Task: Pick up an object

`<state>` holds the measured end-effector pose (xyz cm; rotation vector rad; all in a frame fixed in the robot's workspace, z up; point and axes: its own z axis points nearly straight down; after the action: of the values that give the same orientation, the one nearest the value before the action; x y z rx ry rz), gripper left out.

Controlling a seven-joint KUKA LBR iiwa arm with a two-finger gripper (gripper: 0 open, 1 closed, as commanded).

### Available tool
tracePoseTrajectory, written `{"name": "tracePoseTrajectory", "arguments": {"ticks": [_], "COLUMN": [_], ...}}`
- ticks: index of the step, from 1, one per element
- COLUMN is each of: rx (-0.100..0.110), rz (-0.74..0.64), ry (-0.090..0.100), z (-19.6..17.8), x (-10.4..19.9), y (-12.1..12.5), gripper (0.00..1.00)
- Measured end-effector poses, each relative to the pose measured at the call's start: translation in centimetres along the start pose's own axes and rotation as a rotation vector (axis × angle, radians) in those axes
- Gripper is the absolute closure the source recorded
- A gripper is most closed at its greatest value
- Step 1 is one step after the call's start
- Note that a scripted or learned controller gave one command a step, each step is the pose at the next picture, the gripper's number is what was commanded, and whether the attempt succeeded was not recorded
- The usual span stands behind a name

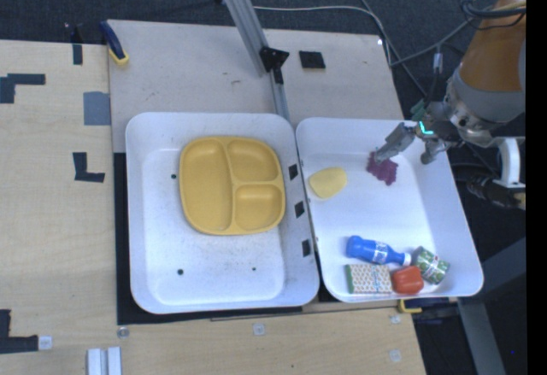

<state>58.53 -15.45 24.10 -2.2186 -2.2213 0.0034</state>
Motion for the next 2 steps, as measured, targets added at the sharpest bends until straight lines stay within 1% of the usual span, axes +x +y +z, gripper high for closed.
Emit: {"name": "tracePoseTrajectory", "arguments": {"ticks": [1, 2], "rx": [-0.002, 0.004], "rz": [0.0, 0.0], "ry": [0.0, 0.0], "z": [-0.1, 6.3], "x": [0.0, 0.1], "y": [0.0, 0.4], "gripper": [0.0, 0.0]}}
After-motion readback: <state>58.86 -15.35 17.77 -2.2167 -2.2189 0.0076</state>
